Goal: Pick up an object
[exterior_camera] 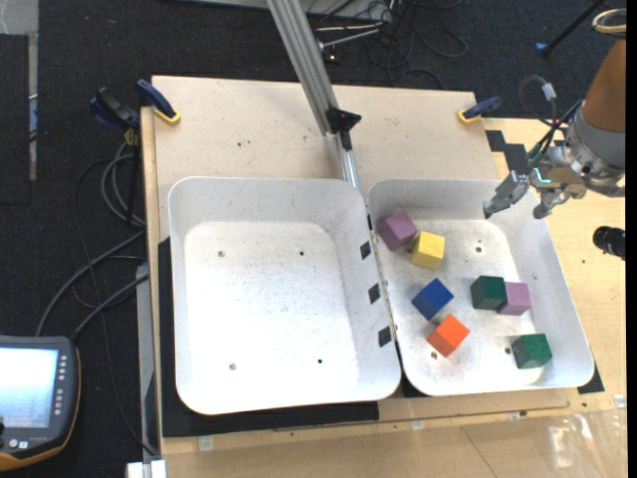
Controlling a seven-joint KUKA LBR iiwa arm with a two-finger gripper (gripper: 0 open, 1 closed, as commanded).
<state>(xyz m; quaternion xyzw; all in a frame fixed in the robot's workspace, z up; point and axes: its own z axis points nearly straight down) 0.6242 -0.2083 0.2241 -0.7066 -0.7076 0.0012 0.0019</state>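
Observation:
Several small blocks lie in the right bin [557, 297]: a purple one [398, 229] and a yellow one [429, 249] near its back left, a blue one [432, 298] and an orange one [449, 334] lower down, a dark green one [488, 292] touching a second purple one [516, 297], and a green one [531, 350] at the front right. My gripper [525, 200] hangs over the bin's back right corner, open, with nothing between its fingers. It is well clear of every block.
The left bin [199, 267] sits beside the right one. A slanted metal pole [304, 53] comes down to the bins' shared back edge. Clamps [159, 103] mark the board's back corners. A teach pendant [30, 396] lies at the lower left.

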